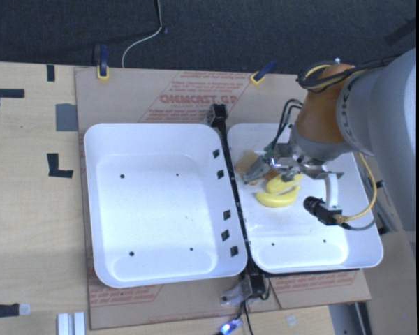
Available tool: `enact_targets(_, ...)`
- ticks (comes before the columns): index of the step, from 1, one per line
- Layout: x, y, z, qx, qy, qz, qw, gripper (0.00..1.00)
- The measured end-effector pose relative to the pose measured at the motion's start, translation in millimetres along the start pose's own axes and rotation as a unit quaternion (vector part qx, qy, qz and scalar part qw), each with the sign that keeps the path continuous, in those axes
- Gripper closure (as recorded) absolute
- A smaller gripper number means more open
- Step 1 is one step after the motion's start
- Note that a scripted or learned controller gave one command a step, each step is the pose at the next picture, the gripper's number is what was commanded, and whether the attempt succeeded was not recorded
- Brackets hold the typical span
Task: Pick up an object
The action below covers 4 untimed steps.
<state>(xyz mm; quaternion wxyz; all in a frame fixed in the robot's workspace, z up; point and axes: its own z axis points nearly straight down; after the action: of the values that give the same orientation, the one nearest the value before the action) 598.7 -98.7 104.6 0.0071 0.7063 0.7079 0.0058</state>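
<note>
Gripper (269, 169) down inside the right bin (300, 253), in its upper-left part, close to the wall the two bins share. Metal parts jut toward that wall, but from this slant I cannot tell whether the jaws are spread or pressed together.

Just under and right of the gripper: a yellow ring-shaped object (277, 196), lying flat on the bin floor. The gripper overlaps its upper edge; touching or merely hanging above it, not clear. Nothing visibly pinched, so I would not call it a grasp.

Just left of the gripper, against the dividing wall: a tan, brownish object (248, 163), partly hidden by the tool. Shape unclear.

Both things sit bunched near the wall, which probably explains the arm (366, 128) reaching so far across the bin from the right.

Left bin (153, 204) bare white, a few dark dots on its floor. Bins rest on a cardboard sheet (188, 100) clamped at the far edge.
</note>
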Motion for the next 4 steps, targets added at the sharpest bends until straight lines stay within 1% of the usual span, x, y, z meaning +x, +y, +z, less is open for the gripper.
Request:
enact_targets(1,-1.0,0.0,-8.7,0.0,-0.002,0.0,1.0,1.0)
enact_targets(2,93.4,-27.9,-85.0,0.007,0.003,-0.004,1.0,1.0)
enact_targets(3,87.6,-28.6,-89.7,0.011,0.001,-0.001,0.9999,1.0)
enact_targets(4,88.0,-28.5,-98.9,0.011,0.001,-0.001,0.9999,1.0)
